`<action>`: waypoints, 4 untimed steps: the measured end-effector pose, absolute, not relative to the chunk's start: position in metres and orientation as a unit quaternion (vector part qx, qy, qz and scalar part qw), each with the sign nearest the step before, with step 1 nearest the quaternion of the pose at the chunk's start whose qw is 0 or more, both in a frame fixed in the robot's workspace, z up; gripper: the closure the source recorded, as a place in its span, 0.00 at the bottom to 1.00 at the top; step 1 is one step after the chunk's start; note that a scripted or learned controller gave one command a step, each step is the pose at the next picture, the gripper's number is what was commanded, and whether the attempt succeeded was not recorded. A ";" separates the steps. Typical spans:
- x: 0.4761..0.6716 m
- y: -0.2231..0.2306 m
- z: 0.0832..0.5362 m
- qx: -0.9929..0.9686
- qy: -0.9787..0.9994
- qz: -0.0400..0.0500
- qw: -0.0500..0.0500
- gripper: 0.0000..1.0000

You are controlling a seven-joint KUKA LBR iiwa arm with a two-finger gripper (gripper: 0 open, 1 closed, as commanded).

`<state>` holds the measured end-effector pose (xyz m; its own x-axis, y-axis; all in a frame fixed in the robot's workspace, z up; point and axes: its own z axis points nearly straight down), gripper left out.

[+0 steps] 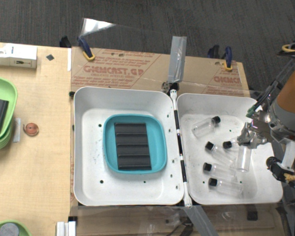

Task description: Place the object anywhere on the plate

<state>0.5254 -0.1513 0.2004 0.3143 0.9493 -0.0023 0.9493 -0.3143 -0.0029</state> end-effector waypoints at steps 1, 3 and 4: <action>0.506 -0.089 0.190 -0.774 -0.633 0.002 0.001 1.00; 0.512 0.039 0.190 -0.698 -0.716 0.002 0.001 1.00; 0.512 0.039 0.190 -0.699 -0.715 0.002 0.001 0.00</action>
<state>0.5122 0.0386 0.1900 -0.0239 0.9997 -0.0018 0.9997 0.0239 -0.0040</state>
